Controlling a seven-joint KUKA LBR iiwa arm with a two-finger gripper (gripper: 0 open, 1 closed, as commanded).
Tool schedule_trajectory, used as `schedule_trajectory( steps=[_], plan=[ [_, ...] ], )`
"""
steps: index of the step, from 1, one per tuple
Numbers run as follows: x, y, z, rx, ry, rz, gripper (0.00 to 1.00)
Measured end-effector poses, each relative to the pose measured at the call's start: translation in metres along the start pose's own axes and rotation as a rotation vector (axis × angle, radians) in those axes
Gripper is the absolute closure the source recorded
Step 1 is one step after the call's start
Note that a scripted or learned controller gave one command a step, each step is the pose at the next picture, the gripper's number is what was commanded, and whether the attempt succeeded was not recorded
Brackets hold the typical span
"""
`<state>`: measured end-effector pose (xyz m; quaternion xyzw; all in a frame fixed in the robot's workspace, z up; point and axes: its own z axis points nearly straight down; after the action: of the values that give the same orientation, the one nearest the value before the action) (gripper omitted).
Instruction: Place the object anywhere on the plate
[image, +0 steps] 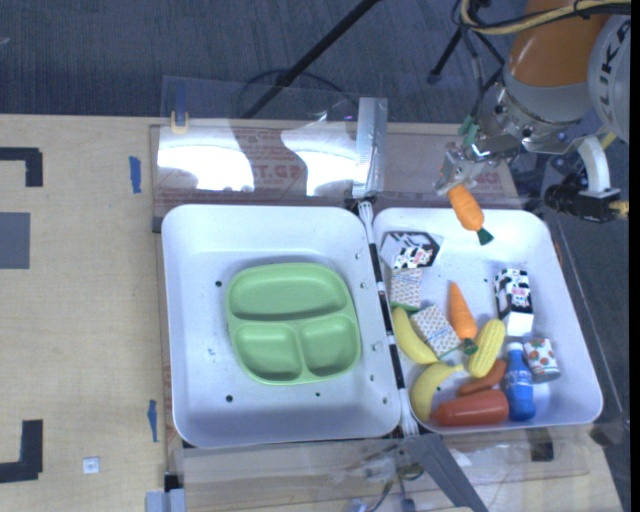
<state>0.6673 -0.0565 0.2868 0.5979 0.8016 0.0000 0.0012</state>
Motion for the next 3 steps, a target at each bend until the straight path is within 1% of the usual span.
schedule_trajectory(
  steps=[1,2,3],
  plan=[
    [0.098,0.001,0.081,0.001,0.002,-0.13,1.0],
    [0.097,0.001,0.08,0.0,0.002,-0.129,0.0],
    [0.098,0.002,0.07,-0.004,0.001,-0.13,1.0]
  ],
)
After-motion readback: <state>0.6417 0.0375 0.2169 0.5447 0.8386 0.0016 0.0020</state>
